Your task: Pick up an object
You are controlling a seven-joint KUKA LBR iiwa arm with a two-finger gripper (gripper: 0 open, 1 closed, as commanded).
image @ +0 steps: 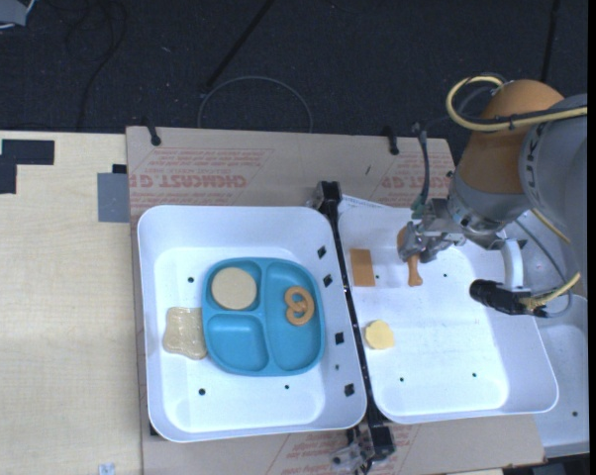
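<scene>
Much bare floor, right bin (476, 384)

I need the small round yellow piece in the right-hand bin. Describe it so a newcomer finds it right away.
Start at the right bin, the one under the arm. Look near its left wall, toward the front: the round yellow piece lies flat on the white floor. The tan rectangular piece farther back is square-cornered and darker, and the thin orange stick sits by the pincer.
</scene>
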